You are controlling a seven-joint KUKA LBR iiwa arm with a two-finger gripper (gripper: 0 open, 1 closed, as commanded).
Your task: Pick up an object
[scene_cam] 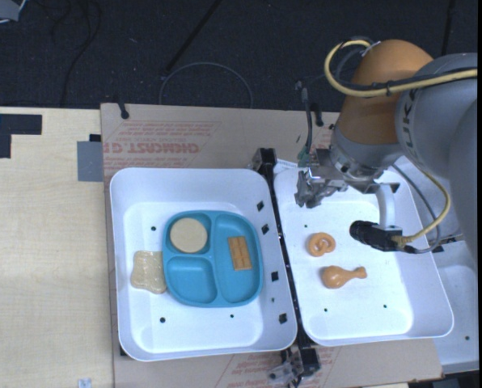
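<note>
Nearest in the right white bin [419,318] lies a tan plastic drumstick [342,276] — light, rigid, probably slick; I would pinch it across the fat end, not the thin shank. Just beyond sits an orange pretzel-like twist [321,244], equally light. Farther still, the metal two-finger gripper [309,194] hangs over the bin's far left corner — whether it is spread or pressed together, I cannot tell.

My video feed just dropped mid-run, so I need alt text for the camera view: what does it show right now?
The gripper hovers over the right bin's upper left corner, apart from a pretzel and a drumstick lying below it. The left bin holds a blue divided tray carrying a round cracker and a rectangular biscuit, with a pale food piece against the tray's left edge.
</note>
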